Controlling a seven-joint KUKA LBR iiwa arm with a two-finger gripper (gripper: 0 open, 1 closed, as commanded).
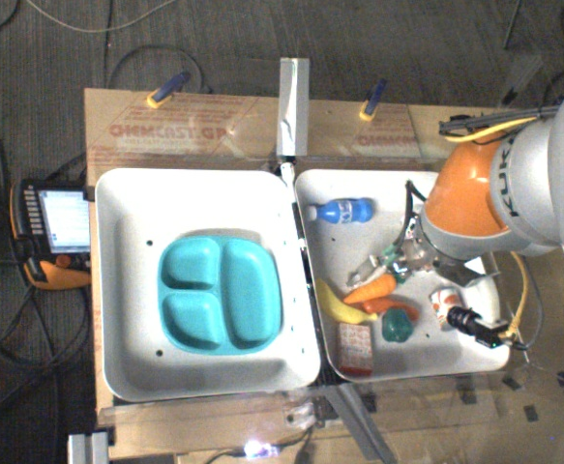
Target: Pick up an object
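Camera view is showing the tool [395, 259] hanging low inside the right bin [475, 361], its grip impossible to judge, its tip just above the carrot [372, 289], which is lying beside a banana [337, 304], while a teal divided tray [221, 293] is sitting in the left bin [117, 259].

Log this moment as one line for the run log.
pincer over carrot | right bin | teal tray in left bin | nothing lifted

One fixed camera above the bench, angled down, gripper [398, 259] right of centre, both bins left and below it.
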